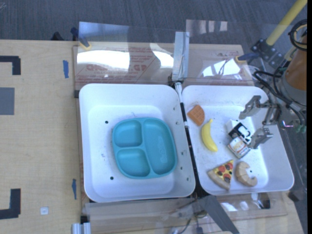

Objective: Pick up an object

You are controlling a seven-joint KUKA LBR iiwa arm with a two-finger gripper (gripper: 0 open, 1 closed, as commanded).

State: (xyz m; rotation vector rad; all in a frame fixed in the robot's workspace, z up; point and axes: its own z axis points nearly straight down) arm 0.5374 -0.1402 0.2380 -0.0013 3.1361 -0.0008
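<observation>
The pale wooden surface (39,145) carries 2 shallow white bins side by side, and a clear panel stands behind them. The left bin (92,106) holds a teal plate (144,147) divided into 3 compartments, lying flat near the bin's middle, apart from every wall.

The right bin (275,167) holds the smaller things. The grey arm (285,111) reaches in from the right, cables trailing above it, and its pincer (257,119) hangs over the bin's right half. Its 2 fingers are spread wide, 1 toward the back wall and 1 nearer the front, with nothing between them.

A yellow banana (209,135) lies near the middle of the right bin, its length running from back to front. Just left of the pincer's nearer finger sits a small black-and-white box (239,130), and touching it on the front side is a small clear packet with a brownish filling (238,147); whether the finger touches either cannot be told.

Behind the banana, close to the wall between the bins, lies an orange wedge-shaped piece (197,115). Toward the front of the bin a toy pizza slice (221,173) and a tan croissant-like piece (245,173) lie just beside each other.
</observation>
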